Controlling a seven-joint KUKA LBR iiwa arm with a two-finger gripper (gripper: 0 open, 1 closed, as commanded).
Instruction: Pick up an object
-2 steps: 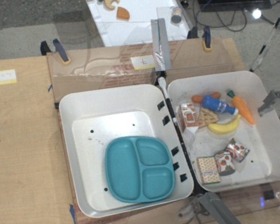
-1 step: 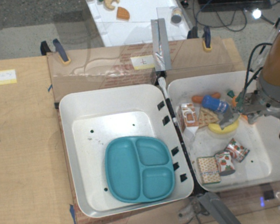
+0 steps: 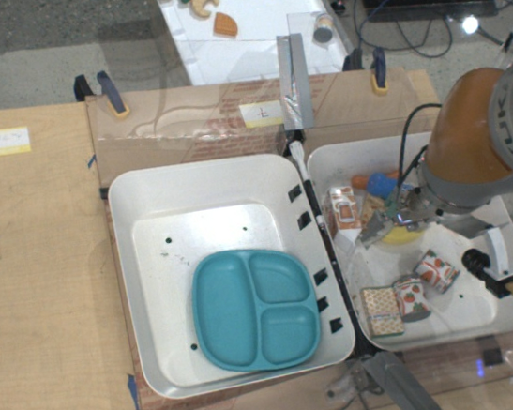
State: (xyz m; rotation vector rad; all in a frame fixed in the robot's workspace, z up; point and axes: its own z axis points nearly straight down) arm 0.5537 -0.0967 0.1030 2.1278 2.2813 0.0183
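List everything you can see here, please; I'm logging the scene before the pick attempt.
white bins: two, side by side on the bench
divided plate: one, teal, three compartments, in the left bin
small packets: several, red-and-white and patterned, near the front of the right bin
snack packet: one, orange-brown, at the right bin's left wall
yellow item: one, right bin, partly hidden by the hand
blue item: one, at the back of the right bin
clamps: two, blue and yellow, on the cardboard's back edge
arm: one, grey with an orange band, reaching in from the right
hand: one, low over the right bin's items
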